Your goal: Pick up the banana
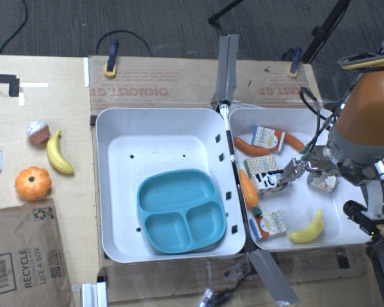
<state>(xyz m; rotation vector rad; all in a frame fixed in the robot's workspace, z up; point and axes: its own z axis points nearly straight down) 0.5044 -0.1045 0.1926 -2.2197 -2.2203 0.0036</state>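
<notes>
The gripper [288, 174] is seen low in the right bin [345, 232], jaw state unclear; the smooth curved banana [307, 229] is left untouched.

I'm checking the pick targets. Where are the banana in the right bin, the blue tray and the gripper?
banana [307, 229]: camera view, middle of its curved body.
blue tray [177, 188]: camera view, large upper compartment.
gripper [289, 173]: camera view, between the fingertips.

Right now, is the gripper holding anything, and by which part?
Nothing shows between its fingers. The gripper sits low in the right bin, apart from the banana near the front.
</notes>
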